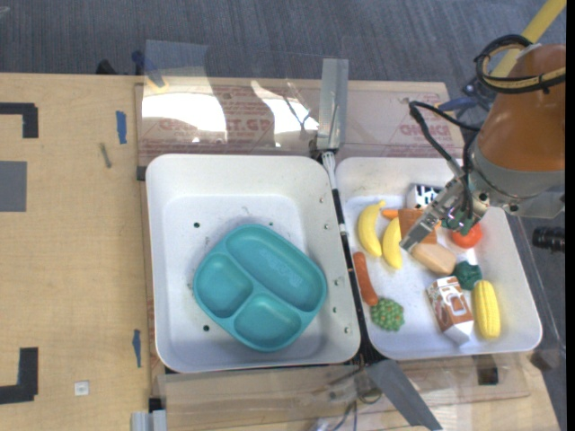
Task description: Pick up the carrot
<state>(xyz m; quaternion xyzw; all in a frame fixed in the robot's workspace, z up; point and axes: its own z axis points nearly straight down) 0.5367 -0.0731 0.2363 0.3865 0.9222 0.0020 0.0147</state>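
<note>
The carrot (pixel 404 218) is an orange piece lying in the right bin (pixel 526 330), just right of two yellow bananas (pixel 370 227), its thin tip pointing left. My gripper (pixel 437 223) hangs low right over its thicker end and covers part of it. The grey arm with its orange band (pixel 530 106) comes in from the upper right. I cannot make out whether anything is held.
Around the gripper lie a red-orange tomato (pixel 466 234), a tan bread piece (pixel 436 259), a small carton (pixel 449 308), a corn cob (pixel 486 308), a broccoli floret (pixel 387 313) and a long red piece (pixel 364 278). The left bin (pixel 171 205) holds a teal divided plate (pixel 259 285).
</note>
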